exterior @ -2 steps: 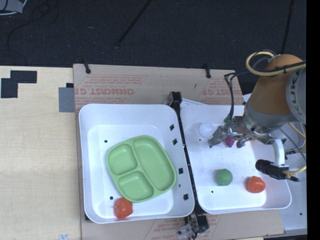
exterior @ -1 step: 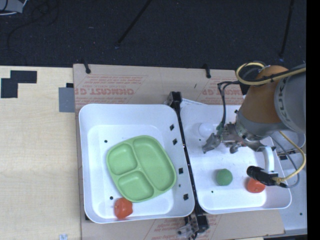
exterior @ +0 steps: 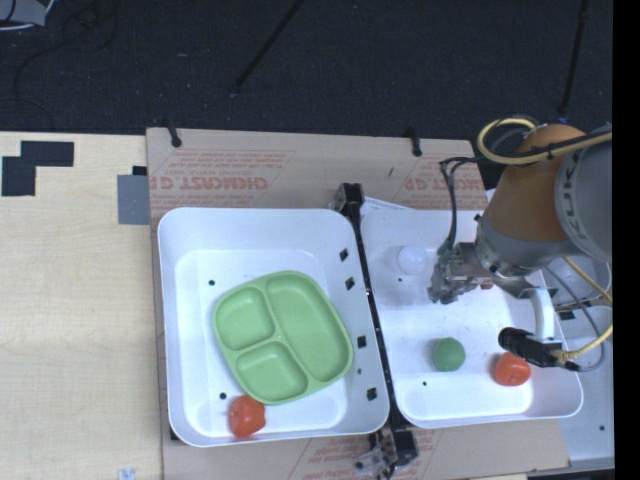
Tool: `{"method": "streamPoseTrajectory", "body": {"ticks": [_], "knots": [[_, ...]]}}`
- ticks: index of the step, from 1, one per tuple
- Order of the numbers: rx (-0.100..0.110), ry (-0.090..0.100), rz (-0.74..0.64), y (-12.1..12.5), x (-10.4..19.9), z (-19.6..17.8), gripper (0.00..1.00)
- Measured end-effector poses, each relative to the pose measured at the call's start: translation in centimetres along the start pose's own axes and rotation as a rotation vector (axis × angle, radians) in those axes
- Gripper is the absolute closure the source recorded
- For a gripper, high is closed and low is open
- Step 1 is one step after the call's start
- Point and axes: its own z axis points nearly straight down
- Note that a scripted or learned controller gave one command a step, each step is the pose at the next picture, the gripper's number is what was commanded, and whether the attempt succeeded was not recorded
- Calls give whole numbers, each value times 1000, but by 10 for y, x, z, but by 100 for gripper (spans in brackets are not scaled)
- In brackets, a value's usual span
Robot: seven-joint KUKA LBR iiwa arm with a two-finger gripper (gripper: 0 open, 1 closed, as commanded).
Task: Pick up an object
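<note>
The gripper (exterior: 447,280) hovers in the right bin (exterior: 560,408), finger state impossible to tell, with the green ball (exterior: 447,353) just below it and the red object (exterior: 511,369) nearby; either round piece may roll from a closing grasp.

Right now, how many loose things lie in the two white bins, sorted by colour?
Green: 2, the divided plate and a small ball.
Red-orange: 2, one in the left bin, one in the right bin.
White: 1, a pale round thing.
Total: 5
</note>
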Motion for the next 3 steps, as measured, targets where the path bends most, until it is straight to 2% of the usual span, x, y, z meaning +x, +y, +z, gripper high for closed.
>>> {"method": "streamPoseTrajectory", "body": {"ticks": [2,3], "knots": [[-8,-2,-6,9,1,-99,100],[-2,1,-8,9,55,-86,100]]}}
